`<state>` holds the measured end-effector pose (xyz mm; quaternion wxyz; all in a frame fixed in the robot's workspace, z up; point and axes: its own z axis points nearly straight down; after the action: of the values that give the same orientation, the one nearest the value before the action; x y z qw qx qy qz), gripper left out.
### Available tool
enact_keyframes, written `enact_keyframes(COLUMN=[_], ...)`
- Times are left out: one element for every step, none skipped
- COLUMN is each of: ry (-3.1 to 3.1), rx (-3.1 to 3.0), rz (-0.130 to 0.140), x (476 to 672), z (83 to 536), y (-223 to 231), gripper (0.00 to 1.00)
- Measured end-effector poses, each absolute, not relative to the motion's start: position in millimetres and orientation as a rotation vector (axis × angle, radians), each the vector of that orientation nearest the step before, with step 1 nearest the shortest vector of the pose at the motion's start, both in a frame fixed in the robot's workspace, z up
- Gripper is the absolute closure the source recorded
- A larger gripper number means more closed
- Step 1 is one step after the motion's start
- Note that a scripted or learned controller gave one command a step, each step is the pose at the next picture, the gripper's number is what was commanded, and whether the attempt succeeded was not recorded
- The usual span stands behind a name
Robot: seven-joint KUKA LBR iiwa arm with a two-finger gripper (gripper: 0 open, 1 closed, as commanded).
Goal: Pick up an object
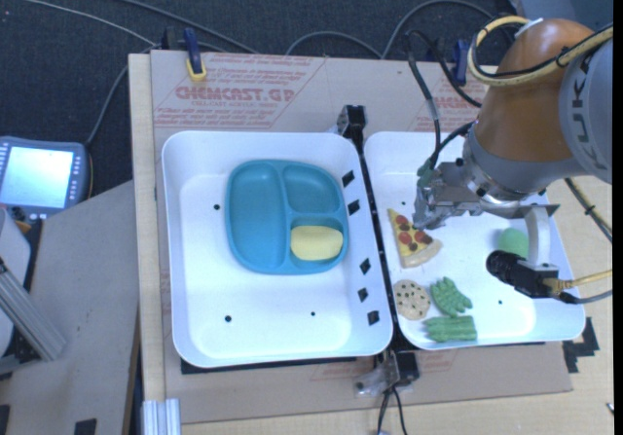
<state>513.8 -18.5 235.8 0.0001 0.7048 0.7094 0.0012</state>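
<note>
In the right bin (506, 311) a toy pizza slice (415, 240) lies near the left wall. My gripper (423, 219) hangs right over the slice's upper end, reaching down from the arm's orange band (531, 83). Whether it touches the slice is unclear. A chocolate-chip cookie (412, 300) lies below the slice. To its right are two green vegetable pieces, one (450, 295) above the other (451, 328). A light green object (513, 240) sits at the right, partly hidden by a black part of the arm (521, 274).
The left bin (195, 258) holds a blue divided plate (273, 214) with a yellow piece (316, 242) in its lower right compartment. A black divider strip (362, 219) runs between the bins. Cables (428, 83) trail behind the right bin.
</note>
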Motion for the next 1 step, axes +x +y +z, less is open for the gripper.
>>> enact_keyframes(ry=[2.228], rx=[2.216], rz=[0.004], x=[523.6], z=[242.1], y=[29.7], gripper=[1.0])
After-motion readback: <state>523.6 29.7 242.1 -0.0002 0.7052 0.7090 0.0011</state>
